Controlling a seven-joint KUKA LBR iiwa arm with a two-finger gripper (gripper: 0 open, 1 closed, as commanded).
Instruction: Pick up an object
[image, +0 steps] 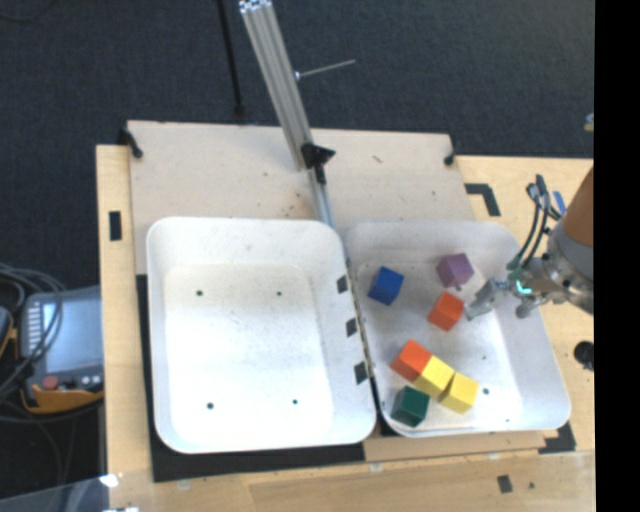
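The shallow white plastic bin on the left (250, 335) has a speckled floor with nothing resting on it. The shallow white plastic bin on the right (530, 395) holds all the candidates. Nearest the dividing wall, at ten o'clock from that bin's centre, sits a small blue cube (385, 285). Down at seven o'clock a dark green cube (409, 405) stands just beside a touching run of three: an orange-red block (411, 358), a yellow cube (436, 375) and a second yellow cube (459, 391), strung toward five o'clock. Near the centre lies a small orange cube (446, 311), with a pale purple cube (455, 269) just beside it at twelve o'clock.

The orange cube looks the likeliest target. I judge it light, rigid and smooth-faced, probably painted wood or plastic, not fragile, though slick enough to squirt out of an off-centre pinch. Its left and lower sides are clear; flat opposite faces, taken square on, are the place to grip.

The grey two-finger gripper (500, 293) reaches in from three o'clock, the wrist low over the bin's right rim with cables looping above it. One finger points toward the orange cube and ends just beside it, apparently not touching. Whether the pincer is apart or together I cannot tell; nothing is visibly held.
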